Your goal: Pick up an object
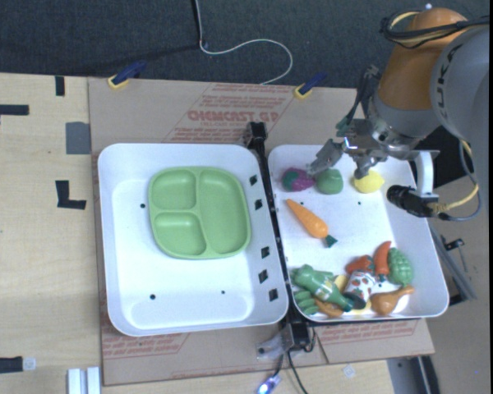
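Note:
My gripper (343, 161) hangs over the far end of the right bin (411, 245), fingers spread open with nothing between them. A green round toy (329, 182) lies just below the gap between the fingers. A yellow lemon-like toy (368, 182) sits by the right finger, and a purple toy with a green top (296, 179) lies to the left. An orange carrot (308, 219) lies mid-bin. A heap of several toy vegetables (353, 281) fills the near end of the bin.
The left bin (123, 220) holds a green divided plate (200, 212). A black divider with clips (267, 220) runs between the bins. A white cable (238, 48) loops across the dark floor behind the bench.

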